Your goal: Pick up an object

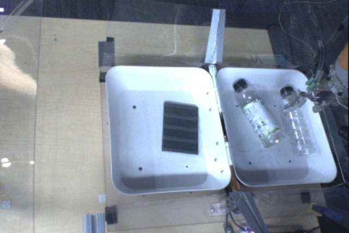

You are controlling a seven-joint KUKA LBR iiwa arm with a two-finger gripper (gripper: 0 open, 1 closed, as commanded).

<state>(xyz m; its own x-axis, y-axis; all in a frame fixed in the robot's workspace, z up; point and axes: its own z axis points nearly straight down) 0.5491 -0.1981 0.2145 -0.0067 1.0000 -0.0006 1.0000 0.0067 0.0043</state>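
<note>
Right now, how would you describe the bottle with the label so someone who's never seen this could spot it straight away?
Find the right-hand white bin. Two clear plastic bottles with dark caps lie in it; take the labelled bottle, nearer the divider between the bins. It wears a white-and-green label, while the bare bottle beside it has none.

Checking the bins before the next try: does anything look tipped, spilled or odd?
Both clear bottles lie on their sides in the right bin, caps toward the far wall: the labelled bottle slanted, the bare bottle beside it. No spill shows. The dark ribbed pad lies flat.
</note>
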